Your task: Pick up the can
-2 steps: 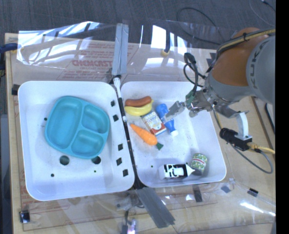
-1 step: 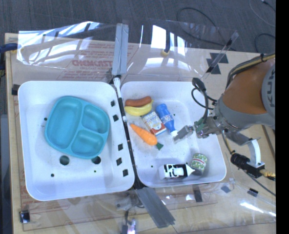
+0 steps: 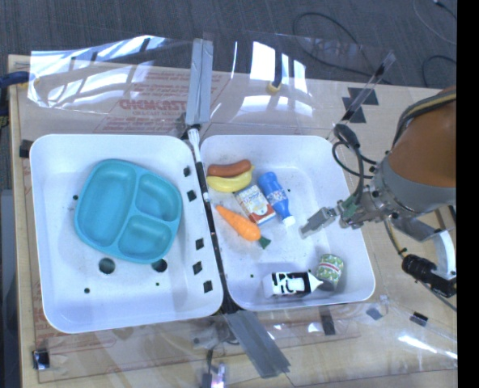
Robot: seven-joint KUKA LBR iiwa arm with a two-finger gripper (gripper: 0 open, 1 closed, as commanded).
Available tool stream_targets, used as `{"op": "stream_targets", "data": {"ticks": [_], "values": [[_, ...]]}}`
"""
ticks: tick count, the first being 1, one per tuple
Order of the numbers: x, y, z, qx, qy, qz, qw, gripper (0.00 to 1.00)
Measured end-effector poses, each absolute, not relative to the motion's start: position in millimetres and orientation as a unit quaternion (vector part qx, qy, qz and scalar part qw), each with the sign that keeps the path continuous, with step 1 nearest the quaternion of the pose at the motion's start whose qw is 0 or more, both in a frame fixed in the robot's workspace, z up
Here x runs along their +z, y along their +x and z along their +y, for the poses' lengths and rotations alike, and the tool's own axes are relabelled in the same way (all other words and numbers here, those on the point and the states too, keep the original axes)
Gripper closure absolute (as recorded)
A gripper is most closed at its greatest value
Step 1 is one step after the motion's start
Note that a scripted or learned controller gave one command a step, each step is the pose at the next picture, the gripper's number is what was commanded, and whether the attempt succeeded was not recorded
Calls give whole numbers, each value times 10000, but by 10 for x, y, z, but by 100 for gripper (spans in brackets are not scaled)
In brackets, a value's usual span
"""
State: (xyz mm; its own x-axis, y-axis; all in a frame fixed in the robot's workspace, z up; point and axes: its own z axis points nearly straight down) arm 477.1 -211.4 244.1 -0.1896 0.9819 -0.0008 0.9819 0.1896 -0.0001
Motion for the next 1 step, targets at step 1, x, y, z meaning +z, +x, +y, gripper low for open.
{"op": "stream_targets", "data": {"ticks": [1], "values": [[2170,4769,-2101,-12,6400,7684,-10,0]]}}
